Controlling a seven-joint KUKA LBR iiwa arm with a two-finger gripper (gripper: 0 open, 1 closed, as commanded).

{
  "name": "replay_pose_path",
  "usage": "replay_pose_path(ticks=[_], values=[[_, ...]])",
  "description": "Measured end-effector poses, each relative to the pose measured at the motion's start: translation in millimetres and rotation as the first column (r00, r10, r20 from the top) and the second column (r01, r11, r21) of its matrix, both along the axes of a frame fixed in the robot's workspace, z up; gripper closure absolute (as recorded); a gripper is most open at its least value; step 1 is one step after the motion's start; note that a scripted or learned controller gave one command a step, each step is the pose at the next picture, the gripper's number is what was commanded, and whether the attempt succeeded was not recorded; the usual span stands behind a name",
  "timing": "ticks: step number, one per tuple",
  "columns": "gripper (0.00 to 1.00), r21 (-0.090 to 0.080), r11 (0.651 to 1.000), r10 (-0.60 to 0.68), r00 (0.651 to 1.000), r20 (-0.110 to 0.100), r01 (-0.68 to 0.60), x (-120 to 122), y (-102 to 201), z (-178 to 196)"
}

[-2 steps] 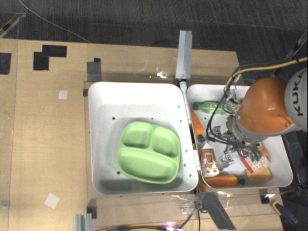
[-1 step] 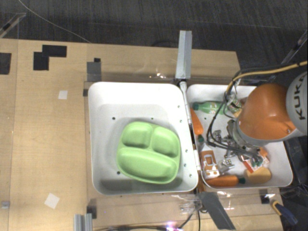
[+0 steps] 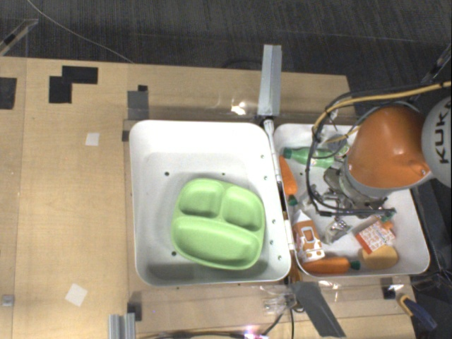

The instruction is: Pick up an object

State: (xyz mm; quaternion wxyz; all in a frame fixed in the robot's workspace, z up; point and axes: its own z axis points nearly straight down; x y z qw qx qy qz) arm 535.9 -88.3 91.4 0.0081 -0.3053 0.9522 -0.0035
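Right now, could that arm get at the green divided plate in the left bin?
Probably yes. The green plate lies alone and uncovered in the left bin, with nothing above it. The arm hangs over the cluttered right bin, so it would have to swing across.

A KUKA iiwa arm [image 3: 424, 147], seen from above: a glossy orange dome-shaped band [image 3: 385, 147] caps the wrist, catching a pale highlight, and joins a light grey casing [image 3: 439, 136] at the right edge that carries part of the maker's name in dark letters. A yellow cable [image 3: 385, 94] and black cables beside it arc over the top of the orange band. Beneath it sits a grey metal collar [image 3: 353, 186], ringed with looping black wires [image 3: 318, 196] and small dark and silver fittings.
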Motion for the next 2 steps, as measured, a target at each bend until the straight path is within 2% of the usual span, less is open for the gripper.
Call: replay_pose_path(ticks=[1,2], values=[[0.00,0.003,0.997,-0.076,0.997,0.009,0.076,-21,1,0],[1.00,0.005,0.997,-0.074,0.997,0.025,0.073,-16,3,15]])
